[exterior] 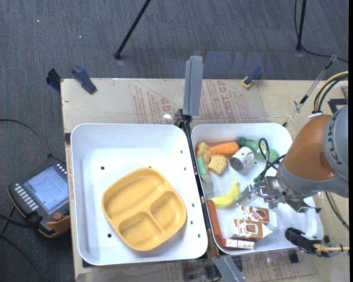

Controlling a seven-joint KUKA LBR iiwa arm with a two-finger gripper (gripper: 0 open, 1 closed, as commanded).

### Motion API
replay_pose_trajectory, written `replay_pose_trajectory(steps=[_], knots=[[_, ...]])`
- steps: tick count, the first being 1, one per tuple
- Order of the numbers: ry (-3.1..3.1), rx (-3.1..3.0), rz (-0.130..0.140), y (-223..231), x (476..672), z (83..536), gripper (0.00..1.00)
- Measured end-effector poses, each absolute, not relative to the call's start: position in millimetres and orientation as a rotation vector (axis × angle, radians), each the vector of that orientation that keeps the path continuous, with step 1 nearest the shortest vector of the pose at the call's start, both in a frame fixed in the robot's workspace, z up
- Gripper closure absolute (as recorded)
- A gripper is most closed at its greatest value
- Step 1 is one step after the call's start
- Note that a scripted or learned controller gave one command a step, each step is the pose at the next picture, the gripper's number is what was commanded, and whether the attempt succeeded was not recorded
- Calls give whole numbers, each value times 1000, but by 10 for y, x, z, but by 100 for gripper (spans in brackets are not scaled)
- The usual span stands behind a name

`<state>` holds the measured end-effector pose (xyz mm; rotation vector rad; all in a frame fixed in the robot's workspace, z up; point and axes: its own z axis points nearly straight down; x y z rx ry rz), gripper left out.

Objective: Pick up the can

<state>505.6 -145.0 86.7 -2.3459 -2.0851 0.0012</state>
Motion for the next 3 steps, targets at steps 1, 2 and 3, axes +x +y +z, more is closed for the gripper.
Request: replay_pose_trajectory(steps=[1, 2, 3], knots=[[-2167, -2270, 1, -1992, 5165, 866, 0], [-2166, -2271, 1, -1993, 5164, 866, 0], [-2270, -2187, -8, -1464, 4796, 899, 0]])
